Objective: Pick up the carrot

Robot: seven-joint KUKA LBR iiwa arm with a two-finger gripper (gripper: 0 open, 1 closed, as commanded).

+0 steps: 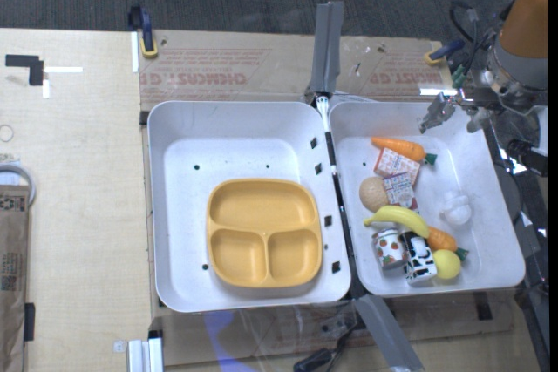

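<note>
- Camera view: carrot (398, 148) lies across the far part of the right bin (488, 179), just above two small red-and-white packets (397, 174).
- Second carrot (440, 238) lies near the bin's front, beside a banana (397, 219) and a lemon (447, 265).
- Tool (453, 109) hangs over the bin's far right rim, fingers spread, pinching nothing.
- Left bin (174, 187): yellow sectioned plate (263, 233).

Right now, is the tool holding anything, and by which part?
Nothing is held. The tool hangs at the right bin's far edge, apart from the carrot lying in that bin.
</note>
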